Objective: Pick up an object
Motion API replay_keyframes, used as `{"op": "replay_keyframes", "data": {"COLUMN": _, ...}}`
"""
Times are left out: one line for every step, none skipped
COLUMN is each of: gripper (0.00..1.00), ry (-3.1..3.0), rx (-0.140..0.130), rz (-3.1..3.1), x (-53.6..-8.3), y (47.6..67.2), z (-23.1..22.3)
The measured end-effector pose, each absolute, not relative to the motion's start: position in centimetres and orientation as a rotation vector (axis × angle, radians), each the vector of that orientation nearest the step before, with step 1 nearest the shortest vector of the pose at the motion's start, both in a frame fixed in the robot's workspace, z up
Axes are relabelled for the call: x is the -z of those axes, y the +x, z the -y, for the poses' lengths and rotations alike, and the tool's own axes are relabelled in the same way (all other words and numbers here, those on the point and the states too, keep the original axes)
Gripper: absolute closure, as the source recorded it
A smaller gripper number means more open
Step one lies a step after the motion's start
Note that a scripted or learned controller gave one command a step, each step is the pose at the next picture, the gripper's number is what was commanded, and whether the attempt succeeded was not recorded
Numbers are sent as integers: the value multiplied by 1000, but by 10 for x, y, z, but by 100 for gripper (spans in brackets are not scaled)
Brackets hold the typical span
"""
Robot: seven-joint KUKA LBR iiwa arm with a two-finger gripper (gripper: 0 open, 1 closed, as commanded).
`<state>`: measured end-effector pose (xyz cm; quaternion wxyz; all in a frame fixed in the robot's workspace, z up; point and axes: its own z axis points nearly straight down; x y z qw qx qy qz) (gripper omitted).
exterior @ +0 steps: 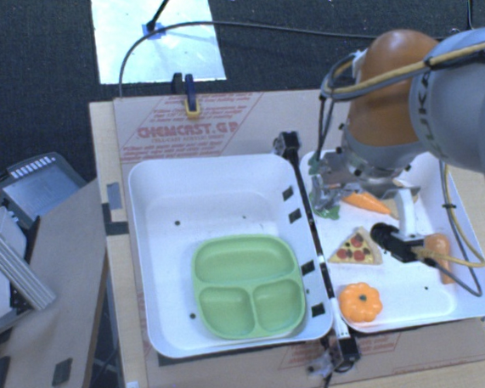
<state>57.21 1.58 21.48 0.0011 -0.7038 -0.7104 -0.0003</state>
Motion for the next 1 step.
{"op": "replay_keyframes", "data": {"gripper": 100, "ry": -2211, "rx": 0, "rz": 2229, "x": -216, "y": 544, "z": -66}}
